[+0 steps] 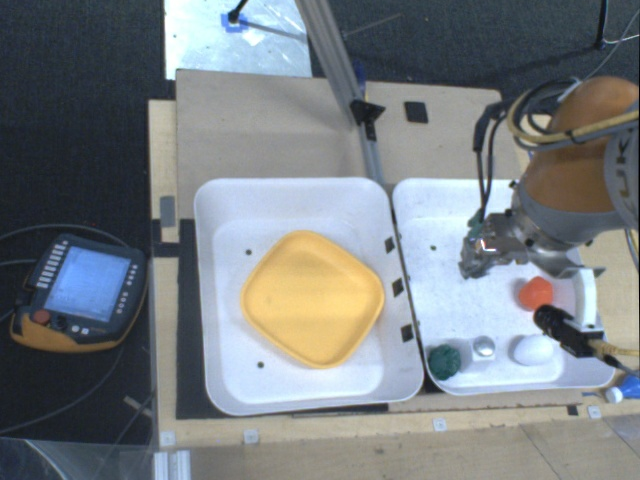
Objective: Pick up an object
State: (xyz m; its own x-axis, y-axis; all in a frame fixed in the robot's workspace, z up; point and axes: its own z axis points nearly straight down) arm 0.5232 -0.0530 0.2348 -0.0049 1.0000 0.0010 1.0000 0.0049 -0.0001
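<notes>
One orange ball just right of jaws

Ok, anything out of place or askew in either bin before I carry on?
Nothing looks spilled or damaged. The yellow plate sits turned diamond-wise in the left bin, not squared to its walls. In the right bin, the green ball, silver piece, white egg shape and orange piece crowd the near right corner.

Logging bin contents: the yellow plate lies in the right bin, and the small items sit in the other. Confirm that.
Wrong on the bin. The camera view shows the yellow plate in the left bin. The small items, orange ball, green ball and white egg, lie in the right bin.
</notes>
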